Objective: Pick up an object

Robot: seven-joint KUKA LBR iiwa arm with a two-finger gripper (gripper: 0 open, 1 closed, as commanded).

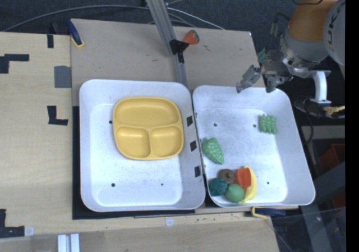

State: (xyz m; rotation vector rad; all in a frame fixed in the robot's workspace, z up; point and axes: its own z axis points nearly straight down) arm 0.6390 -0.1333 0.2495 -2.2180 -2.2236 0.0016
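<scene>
- Chunky rounded arm [317,18] in the upper right of the frame, mostly light grey casing.
- Fat orange band wrapping the section above the wrist, glossy, with another orange patch capping the very top right corner.
- Thin dark cable looping over that top orange cap.
- Darker, busier metal cluster below the grey wrist, all brackets and small parts, too blurry for screws.
- Two-finger gripper [259,81] at the end, dark grey with paler tips.
- White bracket-looking piece off the right side, near the frame edge.
</scene>
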